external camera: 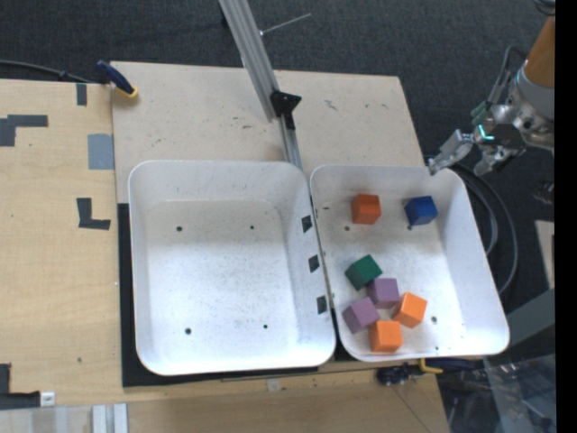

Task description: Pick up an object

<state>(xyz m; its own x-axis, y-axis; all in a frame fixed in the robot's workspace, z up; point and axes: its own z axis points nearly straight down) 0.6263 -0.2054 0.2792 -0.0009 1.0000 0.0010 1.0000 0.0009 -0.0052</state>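
The orange block (387,336) sat by the right bin's (478,273) near edge; our gripper (462,148), jaws unclear to us, waited outside its far corner, needing to reach in.

Robotics lab: taped bench (54,242), white bins (144,206).

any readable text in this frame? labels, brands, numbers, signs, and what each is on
None readable.
Blocks, orange, blue, green and purple: plain faces, no print.
White bins: dark specks, no lettering.
Bench: dark and grey tape pieces, shapes, not characters.
Gripper: a small teal spot nearby, too small to tell whether it is a label.
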